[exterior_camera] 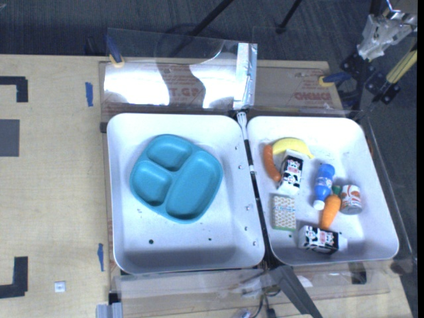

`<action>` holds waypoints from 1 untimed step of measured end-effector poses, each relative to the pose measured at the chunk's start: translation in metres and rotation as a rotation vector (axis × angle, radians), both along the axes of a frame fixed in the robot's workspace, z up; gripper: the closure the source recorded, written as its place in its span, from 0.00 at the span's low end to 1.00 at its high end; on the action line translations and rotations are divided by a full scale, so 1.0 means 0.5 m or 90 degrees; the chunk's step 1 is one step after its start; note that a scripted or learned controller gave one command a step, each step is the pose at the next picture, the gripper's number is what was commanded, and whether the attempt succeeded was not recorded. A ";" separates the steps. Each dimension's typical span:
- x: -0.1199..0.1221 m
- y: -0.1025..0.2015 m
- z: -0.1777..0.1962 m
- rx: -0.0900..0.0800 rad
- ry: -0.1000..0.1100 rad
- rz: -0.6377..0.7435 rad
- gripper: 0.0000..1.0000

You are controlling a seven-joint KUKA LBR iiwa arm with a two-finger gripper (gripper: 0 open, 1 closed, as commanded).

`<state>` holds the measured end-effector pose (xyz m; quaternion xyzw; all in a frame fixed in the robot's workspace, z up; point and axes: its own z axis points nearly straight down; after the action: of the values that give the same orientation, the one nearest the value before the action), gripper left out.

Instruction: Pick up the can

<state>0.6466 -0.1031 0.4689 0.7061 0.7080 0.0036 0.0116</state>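
The can [351, 199], small with red and white markings, lies near the right wall of the right bin [371, 144]. An orange carrot [331, 211] rests against its left side, and a blue bottle [323, 181] stands just beyond that. My gripper [379, 40] hangs at the top right of the camera view, beyond the far right corner of the right bin and well away from the can. Nothing shows in its grasp.
The right bin also holds a banana [292, 146], an orange vegetable [271, 163], a cow-print carton [291, 173], a patterned packet [283, 212] and a second cow-print carton [321, 239]. A blue divided plate [176, 177] fills the left bin [126, 244].
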 end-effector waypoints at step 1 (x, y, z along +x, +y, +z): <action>0.002 0.004 0.022 -0.002 -0.004 0.002 1.00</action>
<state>0.6478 -0.1012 0.4801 0.7048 0.7093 0.0047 0.0147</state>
